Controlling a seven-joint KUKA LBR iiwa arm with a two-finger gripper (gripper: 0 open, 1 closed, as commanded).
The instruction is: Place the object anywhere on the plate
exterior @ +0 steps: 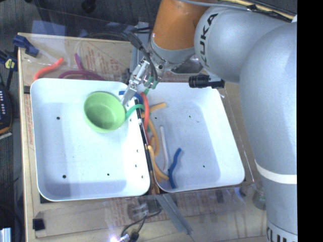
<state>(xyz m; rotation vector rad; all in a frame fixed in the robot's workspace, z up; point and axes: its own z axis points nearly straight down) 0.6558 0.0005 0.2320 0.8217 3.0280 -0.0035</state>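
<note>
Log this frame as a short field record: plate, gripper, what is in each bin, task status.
plate: green plate, tilted, in the left bin, upper part
gripper: gripper at the plate's right rim, over the bins' shared edge
gripper contents: cannot tell
right bin: orange strip, blue strip, white strip, red strip, along its left side
task status: nothing seen resting on the plate
</note>
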